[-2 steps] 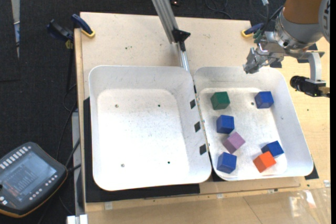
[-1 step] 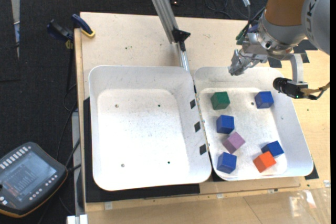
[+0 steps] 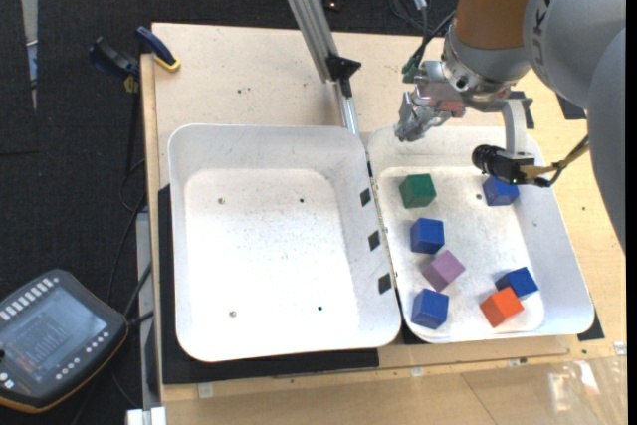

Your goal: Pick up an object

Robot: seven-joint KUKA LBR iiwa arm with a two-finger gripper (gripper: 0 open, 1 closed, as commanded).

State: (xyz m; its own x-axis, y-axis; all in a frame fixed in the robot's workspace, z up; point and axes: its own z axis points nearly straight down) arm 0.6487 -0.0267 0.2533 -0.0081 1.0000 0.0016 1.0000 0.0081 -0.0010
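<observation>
Above the right bin's (image 3: 557, 214) far edge hangs the gripper (image 3: 413, 126); whether it is wide or narrow I cannot tell, and nothing shows in its grasp; the green cube (image 3: 418, 189) lies just nearer the camera from it, inside that bin, the closest pick; counted there: four blue cubes, one green, one purple, one orange.

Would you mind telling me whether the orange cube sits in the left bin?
No, the orange cube lies in the right bin, beside a blue cube.
</observation>
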